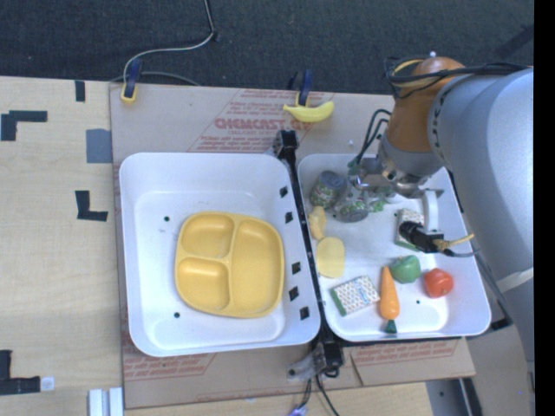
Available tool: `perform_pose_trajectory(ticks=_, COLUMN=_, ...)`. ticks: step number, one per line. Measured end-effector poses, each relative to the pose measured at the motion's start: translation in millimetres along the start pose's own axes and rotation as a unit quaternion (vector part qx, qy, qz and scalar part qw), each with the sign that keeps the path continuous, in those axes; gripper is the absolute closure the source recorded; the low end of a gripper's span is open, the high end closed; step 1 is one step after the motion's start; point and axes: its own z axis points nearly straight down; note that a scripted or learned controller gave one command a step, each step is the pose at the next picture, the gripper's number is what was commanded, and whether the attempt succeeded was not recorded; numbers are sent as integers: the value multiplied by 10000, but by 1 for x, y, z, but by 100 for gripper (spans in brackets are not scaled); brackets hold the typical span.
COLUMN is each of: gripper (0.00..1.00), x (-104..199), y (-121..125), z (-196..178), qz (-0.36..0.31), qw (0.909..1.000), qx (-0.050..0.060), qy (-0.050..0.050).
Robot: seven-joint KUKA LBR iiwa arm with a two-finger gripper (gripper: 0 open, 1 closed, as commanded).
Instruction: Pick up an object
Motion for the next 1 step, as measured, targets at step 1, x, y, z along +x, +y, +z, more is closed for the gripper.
perform_pose_trajectory(ticks=1, gripper=100, x=39, y=-28, z=-95, qz=-3, qw=10000, qx=-51, qy=24)
